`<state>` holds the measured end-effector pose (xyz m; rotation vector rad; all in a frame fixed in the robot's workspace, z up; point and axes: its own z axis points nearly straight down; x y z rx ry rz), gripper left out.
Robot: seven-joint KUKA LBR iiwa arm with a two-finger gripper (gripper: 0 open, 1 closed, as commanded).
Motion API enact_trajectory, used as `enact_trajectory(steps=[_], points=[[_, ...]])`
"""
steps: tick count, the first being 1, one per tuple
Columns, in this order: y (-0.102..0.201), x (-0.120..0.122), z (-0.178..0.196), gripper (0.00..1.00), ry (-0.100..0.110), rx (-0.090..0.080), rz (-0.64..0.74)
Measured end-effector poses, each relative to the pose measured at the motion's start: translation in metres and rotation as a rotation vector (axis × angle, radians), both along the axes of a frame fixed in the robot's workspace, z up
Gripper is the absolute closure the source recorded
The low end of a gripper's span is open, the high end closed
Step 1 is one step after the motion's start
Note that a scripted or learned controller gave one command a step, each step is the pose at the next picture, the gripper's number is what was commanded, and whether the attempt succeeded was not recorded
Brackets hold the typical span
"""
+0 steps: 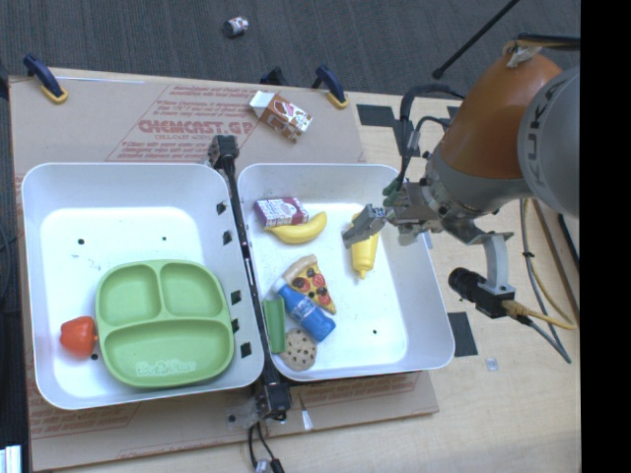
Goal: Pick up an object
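Left bin [39,294] holds a green plate [163,321]; pincer [363,227] state unclear above mustard bottle [364,255].

Two bins sit side by side on the bench. The left bin [39,264] holds a divided plate [164,321] with a tomato [78,335] just to its left. In the right bin [419,294], a carton [280,210] lies at the back beside a banana [301,229], a bottle [364,253] to their right. Nearer the front lie a pizza slice [312,279], a can [307,313] and a cookie [300,349]. Behind the bins, a small box [282,116] rests on the board [148,126].
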<state>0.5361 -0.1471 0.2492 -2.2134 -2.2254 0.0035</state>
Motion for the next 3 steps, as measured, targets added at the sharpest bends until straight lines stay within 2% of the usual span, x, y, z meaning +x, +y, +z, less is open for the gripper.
enact_trajectory(steps=[1,2,3], points=[[0.009,-0.027,-0.153,0.0,0.002,0.001,0.001],[0.009,-0.026,-0.142,1.0,0.002,0.0,0.007],[0.03,0.04,-0.155,1.0,-0.007,-0.001,0.003]])
